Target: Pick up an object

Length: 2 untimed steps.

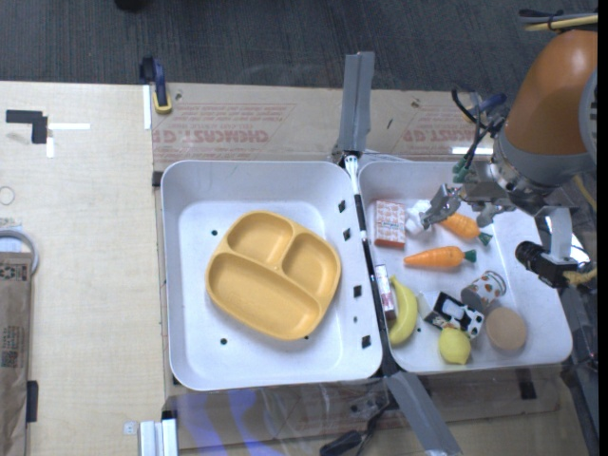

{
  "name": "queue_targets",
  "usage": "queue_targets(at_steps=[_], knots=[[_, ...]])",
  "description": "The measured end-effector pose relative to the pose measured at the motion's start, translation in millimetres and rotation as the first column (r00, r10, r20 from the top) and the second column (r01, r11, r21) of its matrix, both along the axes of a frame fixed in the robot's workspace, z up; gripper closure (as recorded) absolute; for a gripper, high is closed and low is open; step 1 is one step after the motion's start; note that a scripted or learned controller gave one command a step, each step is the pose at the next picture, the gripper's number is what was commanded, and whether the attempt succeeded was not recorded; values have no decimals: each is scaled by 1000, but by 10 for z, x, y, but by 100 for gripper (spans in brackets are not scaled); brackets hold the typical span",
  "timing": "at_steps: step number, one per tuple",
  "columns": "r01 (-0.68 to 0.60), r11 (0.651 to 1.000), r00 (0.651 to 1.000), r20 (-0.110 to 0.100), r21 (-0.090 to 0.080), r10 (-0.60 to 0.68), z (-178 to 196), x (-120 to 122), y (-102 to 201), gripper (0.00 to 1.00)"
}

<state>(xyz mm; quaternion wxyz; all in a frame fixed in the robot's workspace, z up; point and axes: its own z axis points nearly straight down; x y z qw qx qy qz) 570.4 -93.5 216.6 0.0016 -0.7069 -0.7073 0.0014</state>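
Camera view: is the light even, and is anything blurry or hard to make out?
In the camera view the light is soft and even, the yellow divided plate is sharp with little shadow, the white bin walls look bright, and the tool over the right bin is small and slightly blurred.

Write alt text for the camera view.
A robot arm's gripper hangs over the right bin by two toy carrots, a banana and a lemon. The left bin holds a yellow divided plate.
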Motion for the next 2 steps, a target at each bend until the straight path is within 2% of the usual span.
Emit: queue_targets(at_steps=[1, 2], knots=[[-63, 998, 998, 3, 0, 63, -1249, -74, -554, 0], [-58, 998, 998, 2, 1, 58, -1162, -77, -566, 100]])
